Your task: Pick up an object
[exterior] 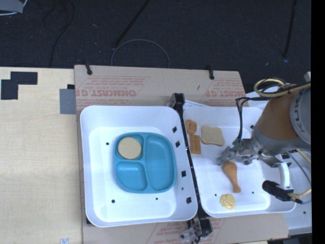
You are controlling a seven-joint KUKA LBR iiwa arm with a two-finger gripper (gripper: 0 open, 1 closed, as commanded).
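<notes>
drumstick [232, 175] lengthwise, bone end downward

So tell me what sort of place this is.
Likely a robotics lab test bench: a robot arm reaches over two white bins holding toy food, like a drumstick, with loose cables on dark carpet behind.

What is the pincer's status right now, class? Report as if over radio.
Pincer low in right bin, over drumstick. Nothing seen gripped. Bread slice close alongside.
</notes>
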